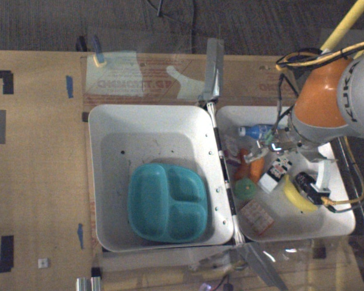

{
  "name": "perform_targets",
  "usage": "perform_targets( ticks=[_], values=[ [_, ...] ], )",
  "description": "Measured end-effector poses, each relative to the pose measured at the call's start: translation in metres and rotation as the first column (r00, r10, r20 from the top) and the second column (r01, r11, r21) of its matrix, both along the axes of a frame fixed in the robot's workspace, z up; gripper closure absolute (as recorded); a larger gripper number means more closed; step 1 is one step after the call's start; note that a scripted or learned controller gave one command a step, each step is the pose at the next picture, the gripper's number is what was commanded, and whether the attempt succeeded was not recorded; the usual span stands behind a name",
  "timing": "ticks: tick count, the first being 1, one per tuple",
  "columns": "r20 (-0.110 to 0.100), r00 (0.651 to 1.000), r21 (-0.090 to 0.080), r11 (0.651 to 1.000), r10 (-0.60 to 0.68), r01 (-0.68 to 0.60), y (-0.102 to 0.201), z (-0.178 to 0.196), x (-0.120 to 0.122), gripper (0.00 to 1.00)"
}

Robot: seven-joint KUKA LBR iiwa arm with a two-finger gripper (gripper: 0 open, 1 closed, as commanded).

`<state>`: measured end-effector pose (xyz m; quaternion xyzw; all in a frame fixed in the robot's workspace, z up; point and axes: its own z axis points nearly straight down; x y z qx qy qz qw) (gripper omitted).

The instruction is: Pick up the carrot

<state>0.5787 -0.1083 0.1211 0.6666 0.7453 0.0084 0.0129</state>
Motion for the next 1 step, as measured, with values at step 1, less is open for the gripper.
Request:
perform_targets(
  ticks=[1],
  values=[
    [-0.021,0.993,0.001,0.993,0.119,-0.119,0.0115,-0.033,0.0112,0.0]
  ],
)
